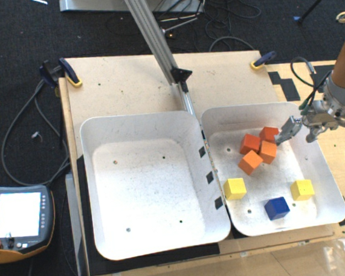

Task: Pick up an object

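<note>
Looking down at the tabletop point(131, 87), we see two white bins side by side, the left bin point(99, 135) bare and the right bin point(322, 174) carrying all the blocks. Our gripper point(299, 127) sits over the right bin's far right edge, reaching in from the right, with the grey arm point(344, 84) behind it. One of the fingers point(289, 129) points toward the orange blocks and its tip lies just beside the nearest of them; we cannot tell whether the fingers are released or clenched, and no block shows between them.

Four orange blocks point(258, 149) cluster touching one another near the middle of the right bin, toward its far side. A yellow block point(234, 188) lies near that bin's left wall. A second yellow block point(302, 189) lies toward the near right corner, and a blue block point(277, 208) rests close to the near edge between the two yellow ones.

A teach pendant point(18, 223) lies on the dark floor point(14, 70), left of the tabletop.
</note>
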You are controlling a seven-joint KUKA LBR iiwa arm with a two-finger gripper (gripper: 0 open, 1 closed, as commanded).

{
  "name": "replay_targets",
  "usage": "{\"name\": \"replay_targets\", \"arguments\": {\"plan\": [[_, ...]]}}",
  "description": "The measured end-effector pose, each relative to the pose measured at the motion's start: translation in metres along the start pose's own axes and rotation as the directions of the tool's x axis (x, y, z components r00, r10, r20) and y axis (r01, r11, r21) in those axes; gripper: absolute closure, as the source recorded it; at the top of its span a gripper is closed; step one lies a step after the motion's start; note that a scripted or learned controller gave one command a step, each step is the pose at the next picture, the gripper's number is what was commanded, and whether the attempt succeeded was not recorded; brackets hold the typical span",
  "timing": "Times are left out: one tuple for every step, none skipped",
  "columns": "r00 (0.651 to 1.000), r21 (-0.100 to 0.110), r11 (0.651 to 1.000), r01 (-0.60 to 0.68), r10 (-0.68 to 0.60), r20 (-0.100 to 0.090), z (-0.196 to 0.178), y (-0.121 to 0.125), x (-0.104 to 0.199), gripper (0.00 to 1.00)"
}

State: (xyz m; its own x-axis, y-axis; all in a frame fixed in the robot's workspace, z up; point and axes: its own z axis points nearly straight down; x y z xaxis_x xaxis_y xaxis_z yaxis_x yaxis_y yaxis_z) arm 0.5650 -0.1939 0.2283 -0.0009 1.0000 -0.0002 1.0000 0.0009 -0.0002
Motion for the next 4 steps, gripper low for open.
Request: {"name": "replay_targets", "arguments": {"plan": [[1.000, -0.026, 1.000, -0.001, 0.001, 0.007, 0.107, 0.022, 0.016, 0.00], [1.000, -0.028, 1.000, -0.001, 0.001, 0.006, 0.097, 0.023, 0.017, 1.00], [1.000, -0.026, 1.000, -0.003, 0.003, 0.005, 0.099, 0.023, 0.017, 0.00], [1.000, -0.004, 1.000, 0.007, -0.007, -0.001, 0.134, 0.079, 0.077, 0.00]]}}
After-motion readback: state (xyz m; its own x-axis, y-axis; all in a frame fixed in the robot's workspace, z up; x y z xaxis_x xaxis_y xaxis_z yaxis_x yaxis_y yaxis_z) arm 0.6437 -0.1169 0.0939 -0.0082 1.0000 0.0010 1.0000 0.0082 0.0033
